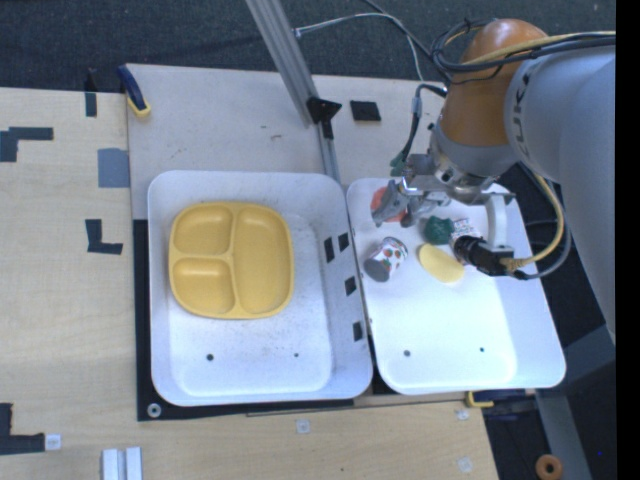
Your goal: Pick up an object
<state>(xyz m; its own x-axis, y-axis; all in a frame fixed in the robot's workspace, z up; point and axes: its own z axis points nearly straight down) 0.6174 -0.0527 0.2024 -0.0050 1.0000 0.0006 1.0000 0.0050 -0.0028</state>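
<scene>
- Left bin (180, 368): smooth white plastic, shallow, rounded corners.
- Right bin (470, 358): the same make.
- Yellow plate (232, 259): glossy, three compartments, toward 10 o'clock in the left bin.
- Gripper (408, 193): over the right bin's 11 o'clock corner; its opening and any hold cannot be told.
- Yellow oval object (440, 263), green object (437, 230), grey-and-red object (384, 258): clustered just at 5 o'clock of it.

Even, bright overhead light; the white bins (250, 368) nearly wash out. Shadows are soft and short. The picture is slightly soft and low-resolution throughout.
</scene>
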